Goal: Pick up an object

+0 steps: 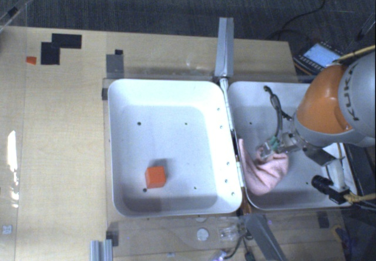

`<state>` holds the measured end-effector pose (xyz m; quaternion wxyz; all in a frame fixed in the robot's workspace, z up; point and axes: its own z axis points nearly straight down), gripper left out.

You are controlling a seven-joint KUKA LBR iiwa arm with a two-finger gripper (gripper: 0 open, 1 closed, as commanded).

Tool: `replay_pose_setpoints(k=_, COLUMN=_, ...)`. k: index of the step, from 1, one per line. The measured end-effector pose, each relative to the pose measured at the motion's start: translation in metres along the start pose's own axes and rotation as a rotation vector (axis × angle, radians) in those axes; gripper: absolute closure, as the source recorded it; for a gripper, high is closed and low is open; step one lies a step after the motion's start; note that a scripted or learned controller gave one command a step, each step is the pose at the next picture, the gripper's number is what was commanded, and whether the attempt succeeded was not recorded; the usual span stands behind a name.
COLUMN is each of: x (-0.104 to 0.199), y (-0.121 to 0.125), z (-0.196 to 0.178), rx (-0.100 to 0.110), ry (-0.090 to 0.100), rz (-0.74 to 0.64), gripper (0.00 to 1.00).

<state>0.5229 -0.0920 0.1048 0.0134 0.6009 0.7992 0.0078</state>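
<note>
A crumpled pink cloth (pixel 263 173) lies in the right bin (pixel 258 107), against its left wall near the front. My gripper (pixel 274 147) reaches down from the arm on the right and sits right at the cloth's upper edge, touching or nearly touching it. An orange cube (pixel 155 177) rests in the left bin (pixel 164 101), toward its front left.
The arm's big orange band (pixel 326 104) overhangs the right bin's right half. A metal post (pixel 225 48) stands behind the seam between the two bins. Black blocks (pixel 59 47) and a small orange piece (pixel 31 60) lie on the bench at far left.
</note>
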Motion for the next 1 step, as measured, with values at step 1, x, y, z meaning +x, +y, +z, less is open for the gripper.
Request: replay_pose_setpoints(k=1, x=0.0129, y=0.0479, z=-0.17, rx=0.018, ry=0.007, rz=0.018, gripper=1.0)
